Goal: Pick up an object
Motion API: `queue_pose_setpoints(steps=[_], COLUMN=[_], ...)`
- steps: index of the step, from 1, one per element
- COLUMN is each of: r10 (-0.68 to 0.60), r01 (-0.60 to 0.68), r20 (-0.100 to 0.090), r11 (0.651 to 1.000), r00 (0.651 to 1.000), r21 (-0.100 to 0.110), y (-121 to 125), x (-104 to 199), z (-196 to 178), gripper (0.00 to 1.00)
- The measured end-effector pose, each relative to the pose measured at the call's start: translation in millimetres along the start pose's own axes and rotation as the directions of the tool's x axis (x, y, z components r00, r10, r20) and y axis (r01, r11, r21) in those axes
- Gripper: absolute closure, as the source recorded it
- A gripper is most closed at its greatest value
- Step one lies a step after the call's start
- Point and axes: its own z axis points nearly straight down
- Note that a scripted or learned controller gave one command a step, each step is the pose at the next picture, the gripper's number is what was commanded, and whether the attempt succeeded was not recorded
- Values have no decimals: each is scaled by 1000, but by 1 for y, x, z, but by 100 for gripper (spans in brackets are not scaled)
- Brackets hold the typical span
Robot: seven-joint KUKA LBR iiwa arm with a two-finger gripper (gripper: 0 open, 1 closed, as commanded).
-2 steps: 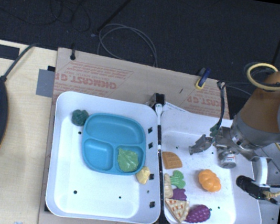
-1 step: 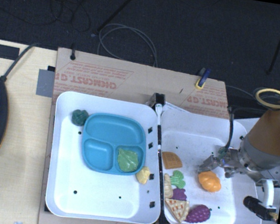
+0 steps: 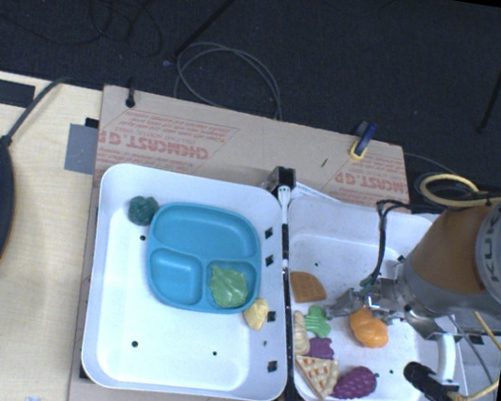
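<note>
Fingers (image 3: pixel 368 305) just above round orange fruit (image 3: pixel 368 331).

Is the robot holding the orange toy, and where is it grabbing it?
It cannot be told. The gripper sits right at the orange toy's top edge, but a grip isn't visible.

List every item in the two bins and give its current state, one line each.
Blue tray: flat in left bin, holding green lettuce in its lower right compartment.
Teal ball: loose, beside tray's upper left corner.
Yellow piece: loose, at tray's lower right corner.
Orange fruit: resting in right bin, beside the gripper.
Purple grapes: lying loose in right bin.
Waffle: lying near right bin's front wall.
</note>
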Motion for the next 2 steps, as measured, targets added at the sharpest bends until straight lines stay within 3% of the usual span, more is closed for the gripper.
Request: queue_pose_setpoints(steps=[1, 2], r10=[7, -5], r01=[-7, 5], r20=[1, 1], r11=[1000, 1000], r00=[1000, 1000], r21=[-3, -13], y=[1, 29], x=[-3, 56], z=[-13, -119], gripper=[100, 100])
